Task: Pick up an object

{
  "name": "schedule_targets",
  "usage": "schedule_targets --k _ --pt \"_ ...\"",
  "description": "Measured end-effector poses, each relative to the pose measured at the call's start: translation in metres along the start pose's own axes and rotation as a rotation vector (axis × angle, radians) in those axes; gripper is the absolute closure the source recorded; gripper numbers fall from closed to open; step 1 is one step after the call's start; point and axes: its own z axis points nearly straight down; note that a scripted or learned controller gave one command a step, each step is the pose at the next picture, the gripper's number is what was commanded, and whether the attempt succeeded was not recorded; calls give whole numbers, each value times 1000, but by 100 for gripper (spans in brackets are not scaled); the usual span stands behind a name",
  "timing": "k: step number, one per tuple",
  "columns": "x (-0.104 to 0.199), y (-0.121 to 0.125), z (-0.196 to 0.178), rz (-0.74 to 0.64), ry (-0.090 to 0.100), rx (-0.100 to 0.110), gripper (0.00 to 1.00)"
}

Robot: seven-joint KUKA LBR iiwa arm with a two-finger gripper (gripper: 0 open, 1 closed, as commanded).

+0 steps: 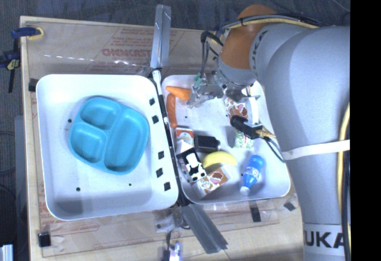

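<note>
You see grey arm with orange band over right white bin. Gripper low at bin's far end, just beside long orange carrot-shaped toy. Can't tell claw state, too small and blurry. Nothing seen held.

Step, my guess: reaching down to grab.

Next: line claw over toy, close, lift straight up.

Yellow banana-shaped toy, small blue plastic bottle lie at near end. Blue plastic divided tray sits in left white bin.

Pincer beside carrot
</note>
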Motion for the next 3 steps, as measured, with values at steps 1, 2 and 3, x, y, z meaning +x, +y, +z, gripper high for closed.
schedule_targets --k 1,2,3 --pt "0 0 0 -1 0 0 0" --pt "-8 3 5 -50 0 -7 0" --pt "7 2 8 -59 -7 -3 0"
